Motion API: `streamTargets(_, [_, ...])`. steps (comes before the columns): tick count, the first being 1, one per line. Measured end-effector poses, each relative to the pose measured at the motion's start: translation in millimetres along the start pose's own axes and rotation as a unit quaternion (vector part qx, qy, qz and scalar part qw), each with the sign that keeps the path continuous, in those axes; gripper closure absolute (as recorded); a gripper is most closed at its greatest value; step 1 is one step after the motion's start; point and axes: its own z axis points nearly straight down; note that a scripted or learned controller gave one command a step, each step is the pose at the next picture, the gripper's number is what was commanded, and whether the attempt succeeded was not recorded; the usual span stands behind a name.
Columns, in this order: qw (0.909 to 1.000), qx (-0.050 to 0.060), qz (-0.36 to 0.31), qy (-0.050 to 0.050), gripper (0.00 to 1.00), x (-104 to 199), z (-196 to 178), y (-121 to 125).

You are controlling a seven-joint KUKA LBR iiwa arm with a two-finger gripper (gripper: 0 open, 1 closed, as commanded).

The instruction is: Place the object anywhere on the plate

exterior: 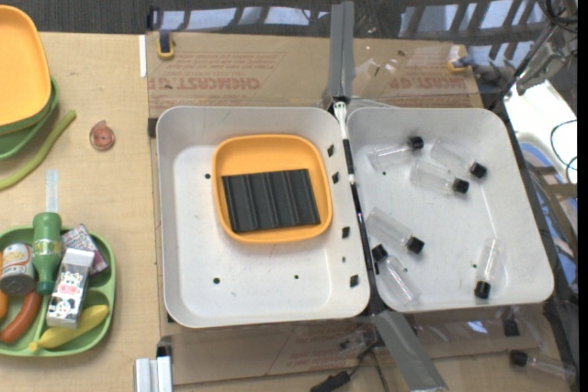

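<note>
Altogether two white bins sit side by side on the desk. The left bin [184,289] holds one orange plate [271,145] near its far edge, with one dark ribbed mat [271,200] lying on it. The right bin [441,271] holds six clear tubes [393,230] with black caps, scattered apart, none on the plate.

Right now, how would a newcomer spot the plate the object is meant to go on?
Find the two white bins side by side; take the left bin. The plate lies in its upper middle: orange, squarish with rounded corners, carrying a dark ribbed mat. The right bin holds clear vials with black caps.
</note>
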Motion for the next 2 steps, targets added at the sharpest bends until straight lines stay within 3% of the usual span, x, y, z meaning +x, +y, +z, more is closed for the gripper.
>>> streamTargets(1, [0.9724,-0.001,-0.233,-0.001,0.0,0.0,8.1,0.3])
streamTargets(2, [0.9135,-0.001,-0.407,0.0,0.0,-10.4,-42.2,-0.3])
